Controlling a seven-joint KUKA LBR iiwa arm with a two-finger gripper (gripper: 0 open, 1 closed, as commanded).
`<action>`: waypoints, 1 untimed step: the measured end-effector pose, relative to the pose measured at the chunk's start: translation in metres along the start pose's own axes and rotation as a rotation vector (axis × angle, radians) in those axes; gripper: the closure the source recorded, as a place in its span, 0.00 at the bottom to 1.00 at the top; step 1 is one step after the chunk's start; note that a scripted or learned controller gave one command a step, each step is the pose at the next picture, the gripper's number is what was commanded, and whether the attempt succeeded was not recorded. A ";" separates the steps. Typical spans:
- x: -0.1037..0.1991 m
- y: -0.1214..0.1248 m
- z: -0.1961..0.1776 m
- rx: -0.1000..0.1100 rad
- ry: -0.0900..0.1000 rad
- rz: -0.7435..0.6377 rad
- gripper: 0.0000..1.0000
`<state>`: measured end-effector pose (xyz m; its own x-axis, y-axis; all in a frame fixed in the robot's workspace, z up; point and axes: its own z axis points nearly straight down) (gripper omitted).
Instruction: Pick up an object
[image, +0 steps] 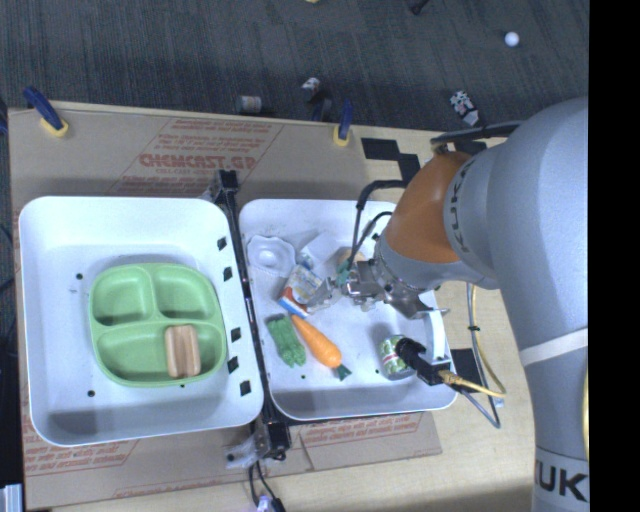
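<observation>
Reaching state: the arm (520, 230) comes in from the right and bends down over the right bin (300, 400); the gripper (352, 280) sits low in the middle of that bin, its tip hidden among the clutter, so whether it is parted or closed, or has anything in it, cannot be told.

Nearest item: a small green-labelled can (392, 358) lies on its side by the bin's near right wall, just beside the black cable fitting (425, 368), toward the camera from the gripper.

Likely target: the carrot (320, 342), judged the easiest pick since it lies bare on the bin floor.

Key relation: the carrot lies toward the camera and slightly left of the gripper, near but apart from it; its long axis runs diagonally, from upper left to lower right, so the fingers would best close across that line.

Carrot's look: orange, tapered, smooth, with a small dark green stub at its lower right end.

Beside it: a green leafy piece (288, 340) lies just left of the carrot, nearly touching.

At the gripper: a clear crumpled plastic item (305, 280) and a pale cup-like piece (268, 252) lie just left of it, farther back.

Left bin (50, 230): a green divided plate (155, 322) bears a hot dog (181, 351) in its near right compartment, well apart from the gripper.
</observation>
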<state>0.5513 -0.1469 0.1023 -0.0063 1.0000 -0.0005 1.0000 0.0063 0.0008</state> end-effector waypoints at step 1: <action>0.043 -0.074 0.011 0.006 0.002 0.000 0.00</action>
<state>0.4771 -0.1044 0.0911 -0.0067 1.0000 0.0016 1.0000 0.0067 -0.0049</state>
